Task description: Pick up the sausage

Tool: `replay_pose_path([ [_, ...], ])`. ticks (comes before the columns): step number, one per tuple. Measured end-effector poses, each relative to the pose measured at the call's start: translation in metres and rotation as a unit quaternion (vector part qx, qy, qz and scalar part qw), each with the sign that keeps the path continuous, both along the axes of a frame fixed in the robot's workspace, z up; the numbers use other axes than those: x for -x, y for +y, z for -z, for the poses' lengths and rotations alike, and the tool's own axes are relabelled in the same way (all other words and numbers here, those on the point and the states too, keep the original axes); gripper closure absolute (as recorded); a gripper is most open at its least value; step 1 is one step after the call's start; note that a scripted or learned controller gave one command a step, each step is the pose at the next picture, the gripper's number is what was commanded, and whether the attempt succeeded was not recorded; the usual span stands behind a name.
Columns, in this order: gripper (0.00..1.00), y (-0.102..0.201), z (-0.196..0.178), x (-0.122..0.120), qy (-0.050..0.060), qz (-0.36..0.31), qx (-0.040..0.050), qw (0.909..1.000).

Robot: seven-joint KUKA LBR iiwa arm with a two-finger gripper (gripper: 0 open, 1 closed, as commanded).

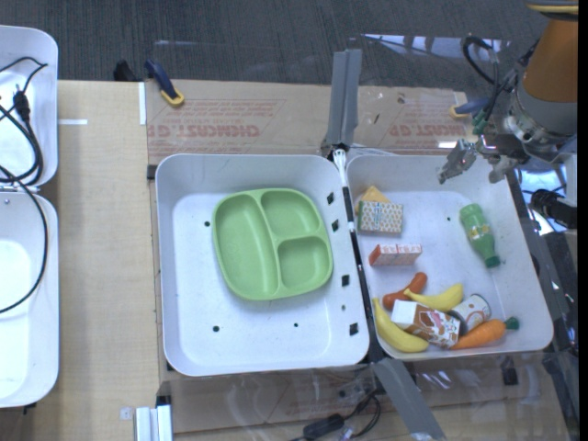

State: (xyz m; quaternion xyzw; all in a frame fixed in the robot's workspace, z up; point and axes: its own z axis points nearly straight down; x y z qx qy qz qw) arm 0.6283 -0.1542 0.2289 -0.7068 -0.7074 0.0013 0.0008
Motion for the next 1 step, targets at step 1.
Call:
replay_pose_path([
  [1,0.0,0.0423,0.1022,0.0695,-0.008,-0.001,0.0011,1.0],
])
